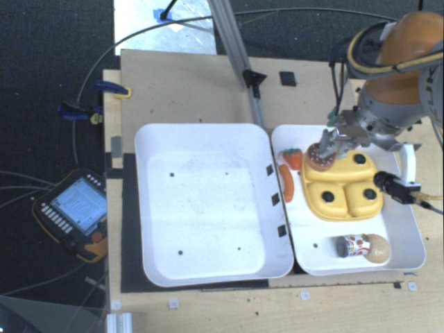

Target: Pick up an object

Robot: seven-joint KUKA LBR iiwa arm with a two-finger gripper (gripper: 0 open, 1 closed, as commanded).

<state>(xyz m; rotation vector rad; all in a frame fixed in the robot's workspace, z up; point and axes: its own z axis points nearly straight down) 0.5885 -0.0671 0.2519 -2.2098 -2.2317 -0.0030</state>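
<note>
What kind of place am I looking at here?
Probably a robotics lab or test bench: a grey-and-orange arm reaches over two white bins, toy-like objects such as a yellow block lie in one, and a handheld control pendant sits alongside.

Grey arm [406,96] enters from upper right, orange band [409,37] above wrist. Wrist angled down and left. End effector [326,148] low, pointing down-left; black cables loop round the upper arm.

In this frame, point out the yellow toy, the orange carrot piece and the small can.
yellow toy [343,189]: camera view, centre of its top face.
orange carrot piece [286,183]: camera view, middle of its length.
small can [355,246]: camera view, its printed side.
</note>
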